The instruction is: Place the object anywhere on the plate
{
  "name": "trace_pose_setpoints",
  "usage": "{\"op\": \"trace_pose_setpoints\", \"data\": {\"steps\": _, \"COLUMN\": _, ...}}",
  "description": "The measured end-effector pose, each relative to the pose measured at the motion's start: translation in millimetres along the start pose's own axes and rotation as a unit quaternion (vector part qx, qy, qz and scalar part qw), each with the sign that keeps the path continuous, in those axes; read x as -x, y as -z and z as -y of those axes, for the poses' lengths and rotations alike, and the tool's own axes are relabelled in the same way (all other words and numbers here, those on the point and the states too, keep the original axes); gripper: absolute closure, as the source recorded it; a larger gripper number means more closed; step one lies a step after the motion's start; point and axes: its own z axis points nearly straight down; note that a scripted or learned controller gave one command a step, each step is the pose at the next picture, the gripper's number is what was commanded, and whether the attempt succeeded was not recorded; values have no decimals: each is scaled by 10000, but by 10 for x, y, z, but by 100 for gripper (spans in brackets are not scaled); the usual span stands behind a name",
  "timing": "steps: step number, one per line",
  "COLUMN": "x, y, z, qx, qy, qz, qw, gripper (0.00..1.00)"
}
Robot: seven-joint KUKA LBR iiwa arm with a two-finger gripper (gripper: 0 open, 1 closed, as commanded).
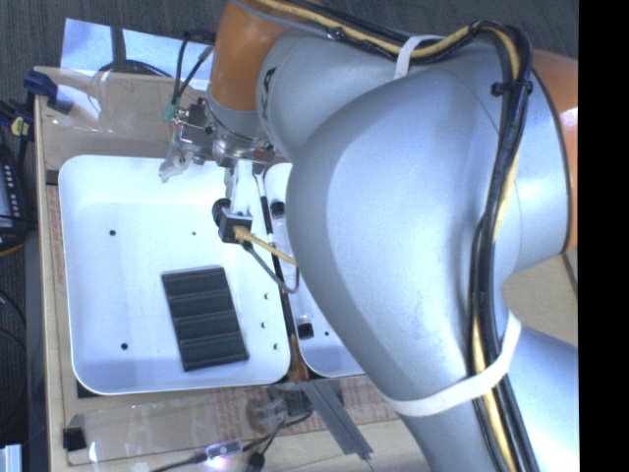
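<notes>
A dark grey ribbed rectangular plate point(204, 318) lies flat in the left bin point(108, 264), towards its near right corner. My gripper point(178, 163) hangs over the far edge of that bin, well beyond the plate and apart from it. A pale greyish shape shows at the gripper's tip, too blurred to name. The grey arm with its orange band point(246, 47) reaches in from the right and covers much of the scene. A small black part with a yellow cable point(236, 226) hangs from the wrist above the bin's right side.
The right bin point(329, 357) is mostly hidden under the arm, with a strip of it showing beside the divider. Cables and metal fittings point(285, 411) lie on the wooden bench in front. Dark equipment stands at the left edge point(10, 185).
</notes>
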Motion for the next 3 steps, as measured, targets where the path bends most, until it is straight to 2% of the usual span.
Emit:
{"op": "trace_pose_setpoints", "data": {"steps": 1, "x": -87, "y": -770, "z": 152, "qx": -17, "qy": 3223, "qz": 9, "qw": 9466, "gripper": 100}}
{"op": "trace_pose_setpoints", "data": {"steps": 2, "x": 153, "y": -1016, "z": 975, "qx": -22, "qy": 4829, "qz": 9, "qw": 8757, "gripper": 100}}
{"op": "trace_pose_setpoints", "data": {"steps": 3, "x": 349, "y": -1005, "z": 1410, "qx": 0, "qy": 3235, "qz": 9, "qw": 9462, "gripper": 100}}
